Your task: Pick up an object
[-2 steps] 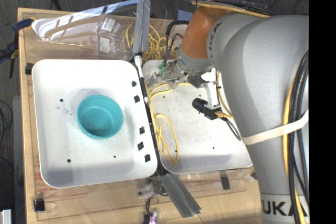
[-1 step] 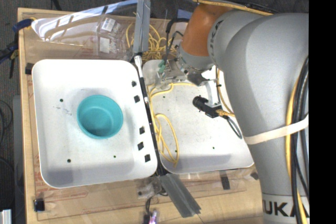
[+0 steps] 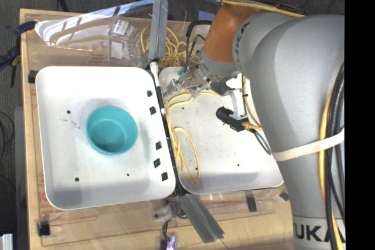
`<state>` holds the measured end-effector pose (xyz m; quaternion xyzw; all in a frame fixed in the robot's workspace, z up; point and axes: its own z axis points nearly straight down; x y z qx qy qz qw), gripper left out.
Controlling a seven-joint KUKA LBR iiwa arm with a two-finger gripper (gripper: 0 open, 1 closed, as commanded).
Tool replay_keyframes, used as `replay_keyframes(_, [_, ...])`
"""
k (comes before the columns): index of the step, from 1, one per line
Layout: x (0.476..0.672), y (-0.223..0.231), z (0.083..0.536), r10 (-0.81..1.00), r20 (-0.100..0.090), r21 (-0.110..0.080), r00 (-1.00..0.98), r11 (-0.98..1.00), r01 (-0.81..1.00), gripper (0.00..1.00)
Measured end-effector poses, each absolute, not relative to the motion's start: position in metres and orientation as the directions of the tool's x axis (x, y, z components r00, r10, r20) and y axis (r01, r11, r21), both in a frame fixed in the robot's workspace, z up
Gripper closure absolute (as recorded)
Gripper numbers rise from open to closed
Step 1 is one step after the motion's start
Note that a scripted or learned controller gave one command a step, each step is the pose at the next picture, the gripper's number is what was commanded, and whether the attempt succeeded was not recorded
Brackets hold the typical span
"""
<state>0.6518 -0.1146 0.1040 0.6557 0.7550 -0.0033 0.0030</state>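
Observation:
A teal bowl (image 3: 112,129) sits upright in the middle of the left white bin (image 3: 58,184). My gripper (image 3: 183,82) is low over the far left corner of the right white bin (image 3: 234,175), close to the divider between the bins. It is well to the right of the bowl and apart from it. The grey arm with its orange band (image 3: 225,38) covers much of the right bin's far and right side. I see nothing between the gripper's tips.
A yellow cable (image 3: 186,155) loops along the right bin's left side. Clear plastic sheeting (image 3: 99,32) lies behind the left bin. A grey bar (image 3: 157,26) stands at the back between the bins, with more yellow cable (image 3: 171,47) beside it.

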Motion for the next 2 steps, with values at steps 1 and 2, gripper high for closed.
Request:
replay_keyframes(1, [0.657, -0.113, 0.0982, 0.99, -0.018, 0.003, -0.138, 0.138, 0.99, 0.0])
replay_keyframes(2, [0.6578, -0.1069, 0.1074, 0.989, -0.009, 0.003, -0.147, 0.147, 0.989, 1.0])
